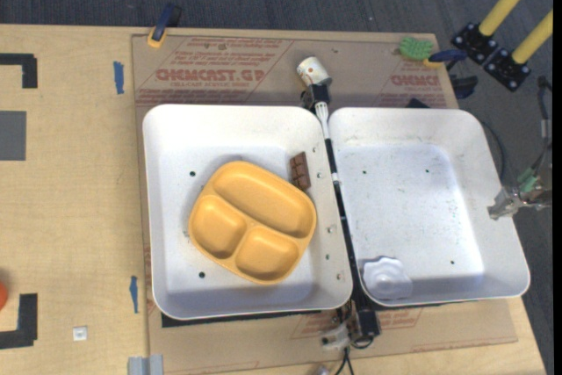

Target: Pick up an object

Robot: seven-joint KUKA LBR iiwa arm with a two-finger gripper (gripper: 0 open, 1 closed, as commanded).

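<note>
Gripper state: you cannot tell whether it is released or clenched. Your bench carries two white bins side by side. A yellow three-section dish lies tilted in the middle of the left bin, its broad compartment toward the far edge. A small brown block rests just beside the dish's far right rim, against the bin's right wall. In the right bin, a pale, clear cup-like item sits in the near left corner, well apart from the dish
</note>
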